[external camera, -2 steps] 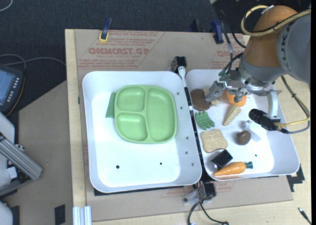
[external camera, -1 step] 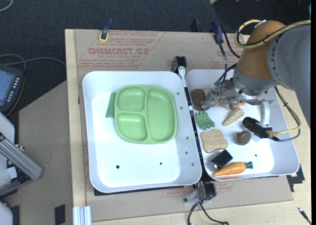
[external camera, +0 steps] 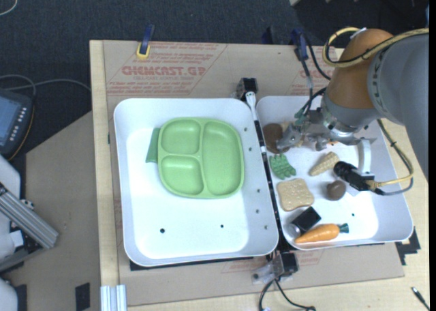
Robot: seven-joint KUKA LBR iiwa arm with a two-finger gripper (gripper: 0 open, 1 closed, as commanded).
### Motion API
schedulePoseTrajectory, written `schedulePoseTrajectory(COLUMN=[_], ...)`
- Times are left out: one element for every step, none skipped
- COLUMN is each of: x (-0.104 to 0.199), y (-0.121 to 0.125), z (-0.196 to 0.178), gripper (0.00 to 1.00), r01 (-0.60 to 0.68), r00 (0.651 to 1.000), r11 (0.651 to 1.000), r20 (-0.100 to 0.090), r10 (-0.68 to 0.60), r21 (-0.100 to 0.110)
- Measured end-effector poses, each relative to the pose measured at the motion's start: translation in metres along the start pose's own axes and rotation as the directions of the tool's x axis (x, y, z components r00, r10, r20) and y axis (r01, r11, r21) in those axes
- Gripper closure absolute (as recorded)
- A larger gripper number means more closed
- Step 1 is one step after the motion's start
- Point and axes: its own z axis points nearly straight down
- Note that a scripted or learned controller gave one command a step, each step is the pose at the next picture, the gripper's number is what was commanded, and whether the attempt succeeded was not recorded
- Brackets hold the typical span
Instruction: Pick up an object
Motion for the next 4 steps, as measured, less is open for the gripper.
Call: schedulePoseTrajectory(x=[0.001,-0.001,0.007,0.008], y=[0.002,0.009,0.017,0.019], z=[-0.012,-0.057,-0.112,-0.139], gripper=[1.0,1.0,1.0,1.0], r01=[0.0,0.001,0.003,0.002], r00=[1.0,1.0,1.0,1.0], r11=[1.0,1.0,1.0,1.0], r20=[0.0,0.003,0.003,0.002], r10=[0.0,-0.001,-0.003,-0.002], r21=[-0.007,-0.005,-0.008,-0.005])
